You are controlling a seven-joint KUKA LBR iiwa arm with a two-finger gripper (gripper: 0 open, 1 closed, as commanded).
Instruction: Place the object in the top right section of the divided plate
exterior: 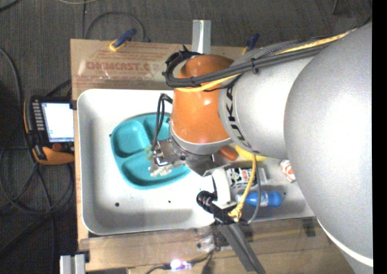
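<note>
A teal divided plate (134,144) lies in the left white bin (97,164), its right part hidden under the arm. My gripper (158,163) hangs over the plate's right side, above its lower right section. Something small and pale shows at the fingertips, too blurred to identify or to tell whether it is held. The orange wrist band (196,106) and grey arm cover the middle of the bench.
In the right bin, below the arm, lie a blue bottle (266,198), a white patterned box (239,177) and an orange object (228,153). A handheld pendant (51,127) sits left of the bench. Cardboard (121,67) lies behind the left bin.
</note>
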